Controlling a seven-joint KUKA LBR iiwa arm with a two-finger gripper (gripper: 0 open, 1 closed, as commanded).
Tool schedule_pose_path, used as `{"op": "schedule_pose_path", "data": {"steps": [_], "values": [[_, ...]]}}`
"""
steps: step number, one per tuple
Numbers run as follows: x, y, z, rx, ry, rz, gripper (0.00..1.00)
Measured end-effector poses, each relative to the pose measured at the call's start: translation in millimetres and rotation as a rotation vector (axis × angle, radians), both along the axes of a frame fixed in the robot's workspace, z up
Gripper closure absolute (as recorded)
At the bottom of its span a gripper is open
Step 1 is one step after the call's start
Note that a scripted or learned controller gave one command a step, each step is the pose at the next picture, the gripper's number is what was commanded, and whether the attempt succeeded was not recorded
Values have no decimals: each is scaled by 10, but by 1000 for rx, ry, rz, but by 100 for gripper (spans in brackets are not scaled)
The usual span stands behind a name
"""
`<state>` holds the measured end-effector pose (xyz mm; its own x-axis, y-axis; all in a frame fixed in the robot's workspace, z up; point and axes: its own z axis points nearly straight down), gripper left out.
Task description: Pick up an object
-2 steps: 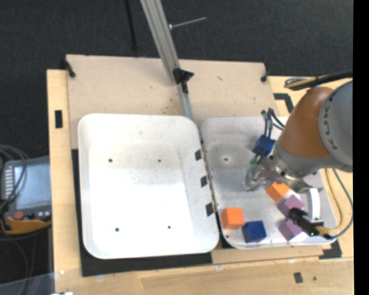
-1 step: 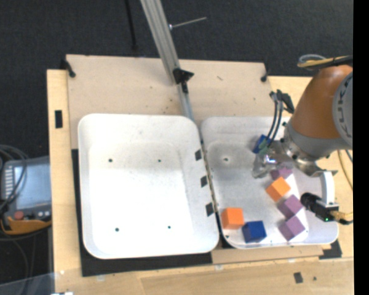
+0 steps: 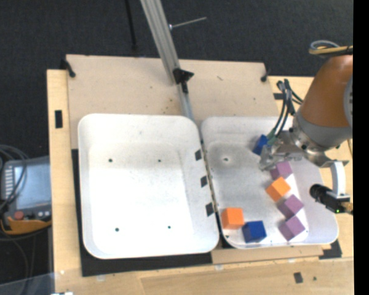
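Camera view: the right shallow white plastic bin (image 3: 234, 134) is reached into by the grey two-finger claw (image 3: 272, 158); its finger state cannot be told. A small blue block (image 3: 260, 144) is seen touching the claw's upper left, in the bin's upper part.

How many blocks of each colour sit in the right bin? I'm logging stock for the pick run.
Purple cube blocks: 3
Orange cube blocks: 2
Blue cube blocks: 2
Total: 7
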<state>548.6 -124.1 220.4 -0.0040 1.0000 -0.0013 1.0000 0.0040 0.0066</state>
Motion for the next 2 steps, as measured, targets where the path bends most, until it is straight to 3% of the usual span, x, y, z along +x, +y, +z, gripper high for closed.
{"op": "schedule_pose_path", "data": {"steps": [2], "values": [[144,1123,209,3,4,4,100]]}}
